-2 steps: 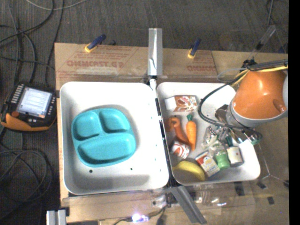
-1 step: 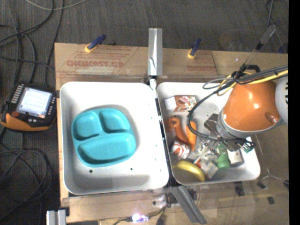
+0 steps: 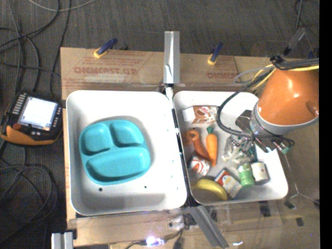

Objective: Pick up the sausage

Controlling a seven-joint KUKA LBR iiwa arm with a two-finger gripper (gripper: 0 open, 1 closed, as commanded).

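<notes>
Nearest the camera, along the right bin's [image 3: 282,191] front wall, lie a banana [image 3: 210,189], a small red-and-white carton [image 3: 226,180] and a green bottle [image 3: 246,173], with a dark-labelled can [image 3: 260,172] just beside the bottle. Behind the banana sits a red-and-white can [image 3: 199,165]. Farther back, the sausage [image 3: 197,143], reddish-brown and curved, lies near the bin's left wall, touching or just beside a carrot [image 3: 211,144] on its right. At the far end rests a white packet [image 3: 204,113] with red print. The gripper [image 3: 239,148] hangs over the bin's middle right, apart from the sausage; how its jaws stand cannot be told amid cables and glare. Above it spreads the arm's orange band [image 3: 288,100]. Leftward, the other bin [image 3: 78,191] bears a teal tray [image 3: 115,150] with three compartments.
</notes>
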